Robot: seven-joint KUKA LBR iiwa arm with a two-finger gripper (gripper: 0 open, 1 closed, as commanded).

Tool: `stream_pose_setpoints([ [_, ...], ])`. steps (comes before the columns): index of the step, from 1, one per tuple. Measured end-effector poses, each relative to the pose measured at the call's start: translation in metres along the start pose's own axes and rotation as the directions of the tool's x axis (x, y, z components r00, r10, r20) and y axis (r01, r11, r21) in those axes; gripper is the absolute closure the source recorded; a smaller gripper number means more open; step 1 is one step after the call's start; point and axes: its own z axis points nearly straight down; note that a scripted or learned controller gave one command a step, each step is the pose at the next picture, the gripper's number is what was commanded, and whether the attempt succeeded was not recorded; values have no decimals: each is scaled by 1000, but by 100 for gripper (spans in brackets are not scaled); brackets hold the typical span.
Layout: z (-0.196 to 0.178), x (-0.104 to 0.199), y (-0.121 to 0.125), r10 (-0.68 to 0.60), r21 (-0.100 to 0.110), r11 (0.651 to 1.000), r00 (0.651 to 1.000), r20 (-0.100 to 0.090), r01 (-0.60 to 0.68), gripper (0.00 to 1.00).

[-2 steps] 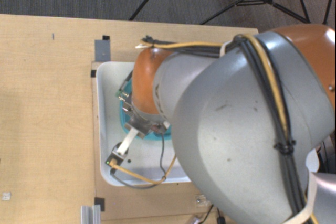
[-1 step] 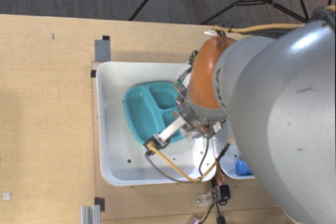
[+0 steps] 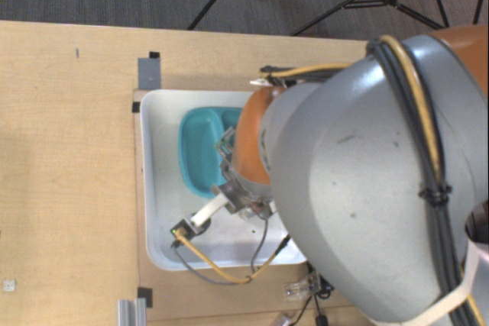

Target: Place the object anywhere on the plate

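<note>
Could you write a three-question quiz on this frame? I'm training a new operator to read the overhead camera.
1. True or false: the teal plate lies inside the white bin.
2. The arm enters from which side of the view? A) left B) right C) top
3. What colour is the band above the arm's wrist?

Key: 1 true; 2 B; 3 orange.
</note>
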Motion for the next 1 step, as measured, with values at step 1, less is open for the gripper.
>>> stream_pose_setpoints([
  [1, -135, 75, -26, -27, 3, 1000, 1000, 9, 27, 100],
])
